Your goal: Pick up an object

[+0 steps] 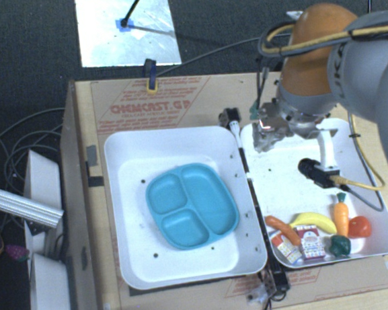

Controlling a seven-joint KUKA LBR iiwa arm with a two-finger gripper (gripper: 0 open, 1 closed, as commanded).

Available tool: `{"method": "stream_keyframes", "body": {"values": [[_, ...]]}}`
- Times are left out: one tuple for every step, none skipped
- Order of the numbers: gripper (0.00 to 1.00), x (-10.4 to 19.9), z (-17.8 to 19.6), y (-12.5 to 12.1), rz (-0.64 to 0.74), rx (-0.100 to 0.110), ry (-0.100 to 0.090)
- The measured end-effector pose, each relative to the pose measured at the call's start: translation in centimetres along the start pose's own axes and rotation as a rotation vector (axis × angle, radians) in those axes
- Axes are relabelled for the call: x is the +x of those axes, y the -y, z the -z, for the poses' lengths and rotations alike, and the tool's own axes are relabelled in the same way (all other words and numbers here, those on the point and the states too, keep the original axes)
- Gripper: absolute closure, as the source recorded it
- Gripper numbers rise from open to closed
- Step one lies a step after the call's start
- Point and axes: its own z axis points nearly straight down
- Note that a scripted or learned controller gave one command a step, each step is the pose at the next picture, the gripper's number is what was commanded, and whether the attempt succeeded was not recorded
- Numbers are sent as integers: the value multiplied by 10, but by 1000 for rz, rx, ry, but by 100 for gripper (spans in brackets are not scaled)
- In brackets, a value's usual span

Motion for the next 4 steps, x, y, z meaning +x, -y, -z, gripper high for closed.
{"method": "stream_keyframes", "body": {"values": [[100, -56, -45, -11, -4, 2, 2], [100, 8, -42, -30, -1, 1, -1], [100, -60, -6, -25, -3, -1, 2], [100, -16, -45, -31, -1, 1, -1]]}}
